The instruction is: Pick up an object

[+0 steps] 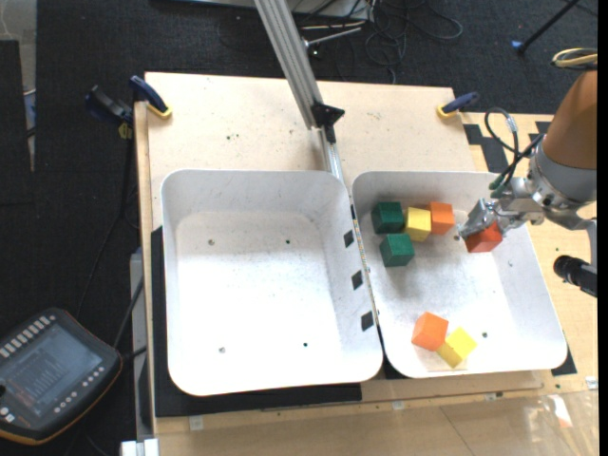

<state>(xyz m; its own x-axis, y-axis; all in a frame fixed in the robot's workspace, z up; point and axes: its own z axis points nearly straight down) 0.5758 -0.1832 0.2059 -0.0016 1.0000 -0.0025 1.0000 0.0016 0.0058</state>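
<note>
Camera view – tool (478, 228) grips red block (485, 239) near right bin's (532, 283) rim

The arm (570, 150) reaches in from the right, its orange band above a grey wrist. The gripper (480, 228) points down and leftward, fingers closed around a red block (485, 239).

One fixed camera looks down slantwise on both bins (190, 193).
</note>
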